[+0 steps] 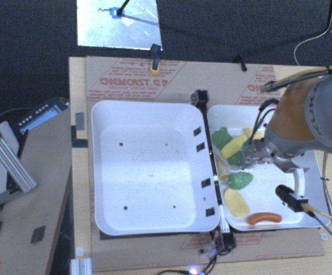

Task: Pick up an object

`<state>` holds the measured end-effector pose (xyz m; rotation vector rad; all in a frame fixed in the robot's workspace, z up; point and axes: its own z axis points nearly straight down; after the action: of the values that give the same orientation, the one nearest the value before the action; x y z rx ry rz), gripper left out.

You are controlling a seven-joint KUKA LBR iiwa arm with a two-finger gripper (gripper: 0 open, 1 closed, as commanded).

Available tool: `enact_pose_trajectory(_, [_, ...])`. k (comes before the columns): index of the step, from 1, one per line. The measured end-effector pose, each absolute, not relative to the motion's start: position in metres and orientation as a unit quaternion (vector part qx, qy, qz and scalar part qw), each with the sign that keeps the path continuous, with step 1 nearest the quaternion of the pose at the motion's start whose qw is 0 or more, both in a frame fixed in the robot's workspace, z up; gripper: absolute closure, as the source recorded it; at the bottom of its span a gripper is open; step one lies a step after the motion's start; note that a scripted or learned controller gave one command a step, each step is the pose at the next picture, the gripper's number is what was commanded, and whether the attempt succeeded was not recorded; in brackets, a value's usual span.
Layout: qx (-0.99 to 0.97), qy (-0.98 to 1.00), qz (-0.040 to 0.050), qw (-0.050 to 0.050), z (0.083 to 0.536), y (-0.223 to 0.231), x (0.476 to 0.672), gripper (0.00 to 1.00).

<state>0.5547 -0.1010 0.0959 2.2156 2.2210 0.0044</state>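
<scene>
The right bin (303, 222) holds several small toys: a green piece (221, 136) at the upper left, a yellow piece (233, 147) beside it, another green piece (240, 180) in the middle, a pale yellow piece (236, 202) lower down, and a red sausage shape (263, 217) near the front wall. My gripper (247, 156) reaches down into this bin from the right, just right of the yellow piece and above the middle green piece. Its fingertips are hidden among the toys.
The left bin (106, 153) lies beside the right one, with black clips along the shared wall (209, 171). Both bins rest on a cardboard sheet (131, 79). The grey arm with its orange band (295, 113) covers the right bin's upper right.
</scene>
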Motion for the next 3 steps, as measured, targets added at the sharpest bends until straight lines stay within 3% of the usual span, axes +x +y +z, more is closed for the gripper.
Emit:
enact_pose_trajectory(1, [0.704, 0.710, 0.0038, 0.004, 0.214, -0.072, 0.547, 1.00])
enact_pose_trajectory(2, [0.706, 0.709, 0.0008, 0.001, 0.207, -0.074, 0.546, 0.00])
enact_pose_trajectory(3, [0.704, 0.710, 0.0017, 0.002, 0.218, -0.073, 0.547, 1.00])
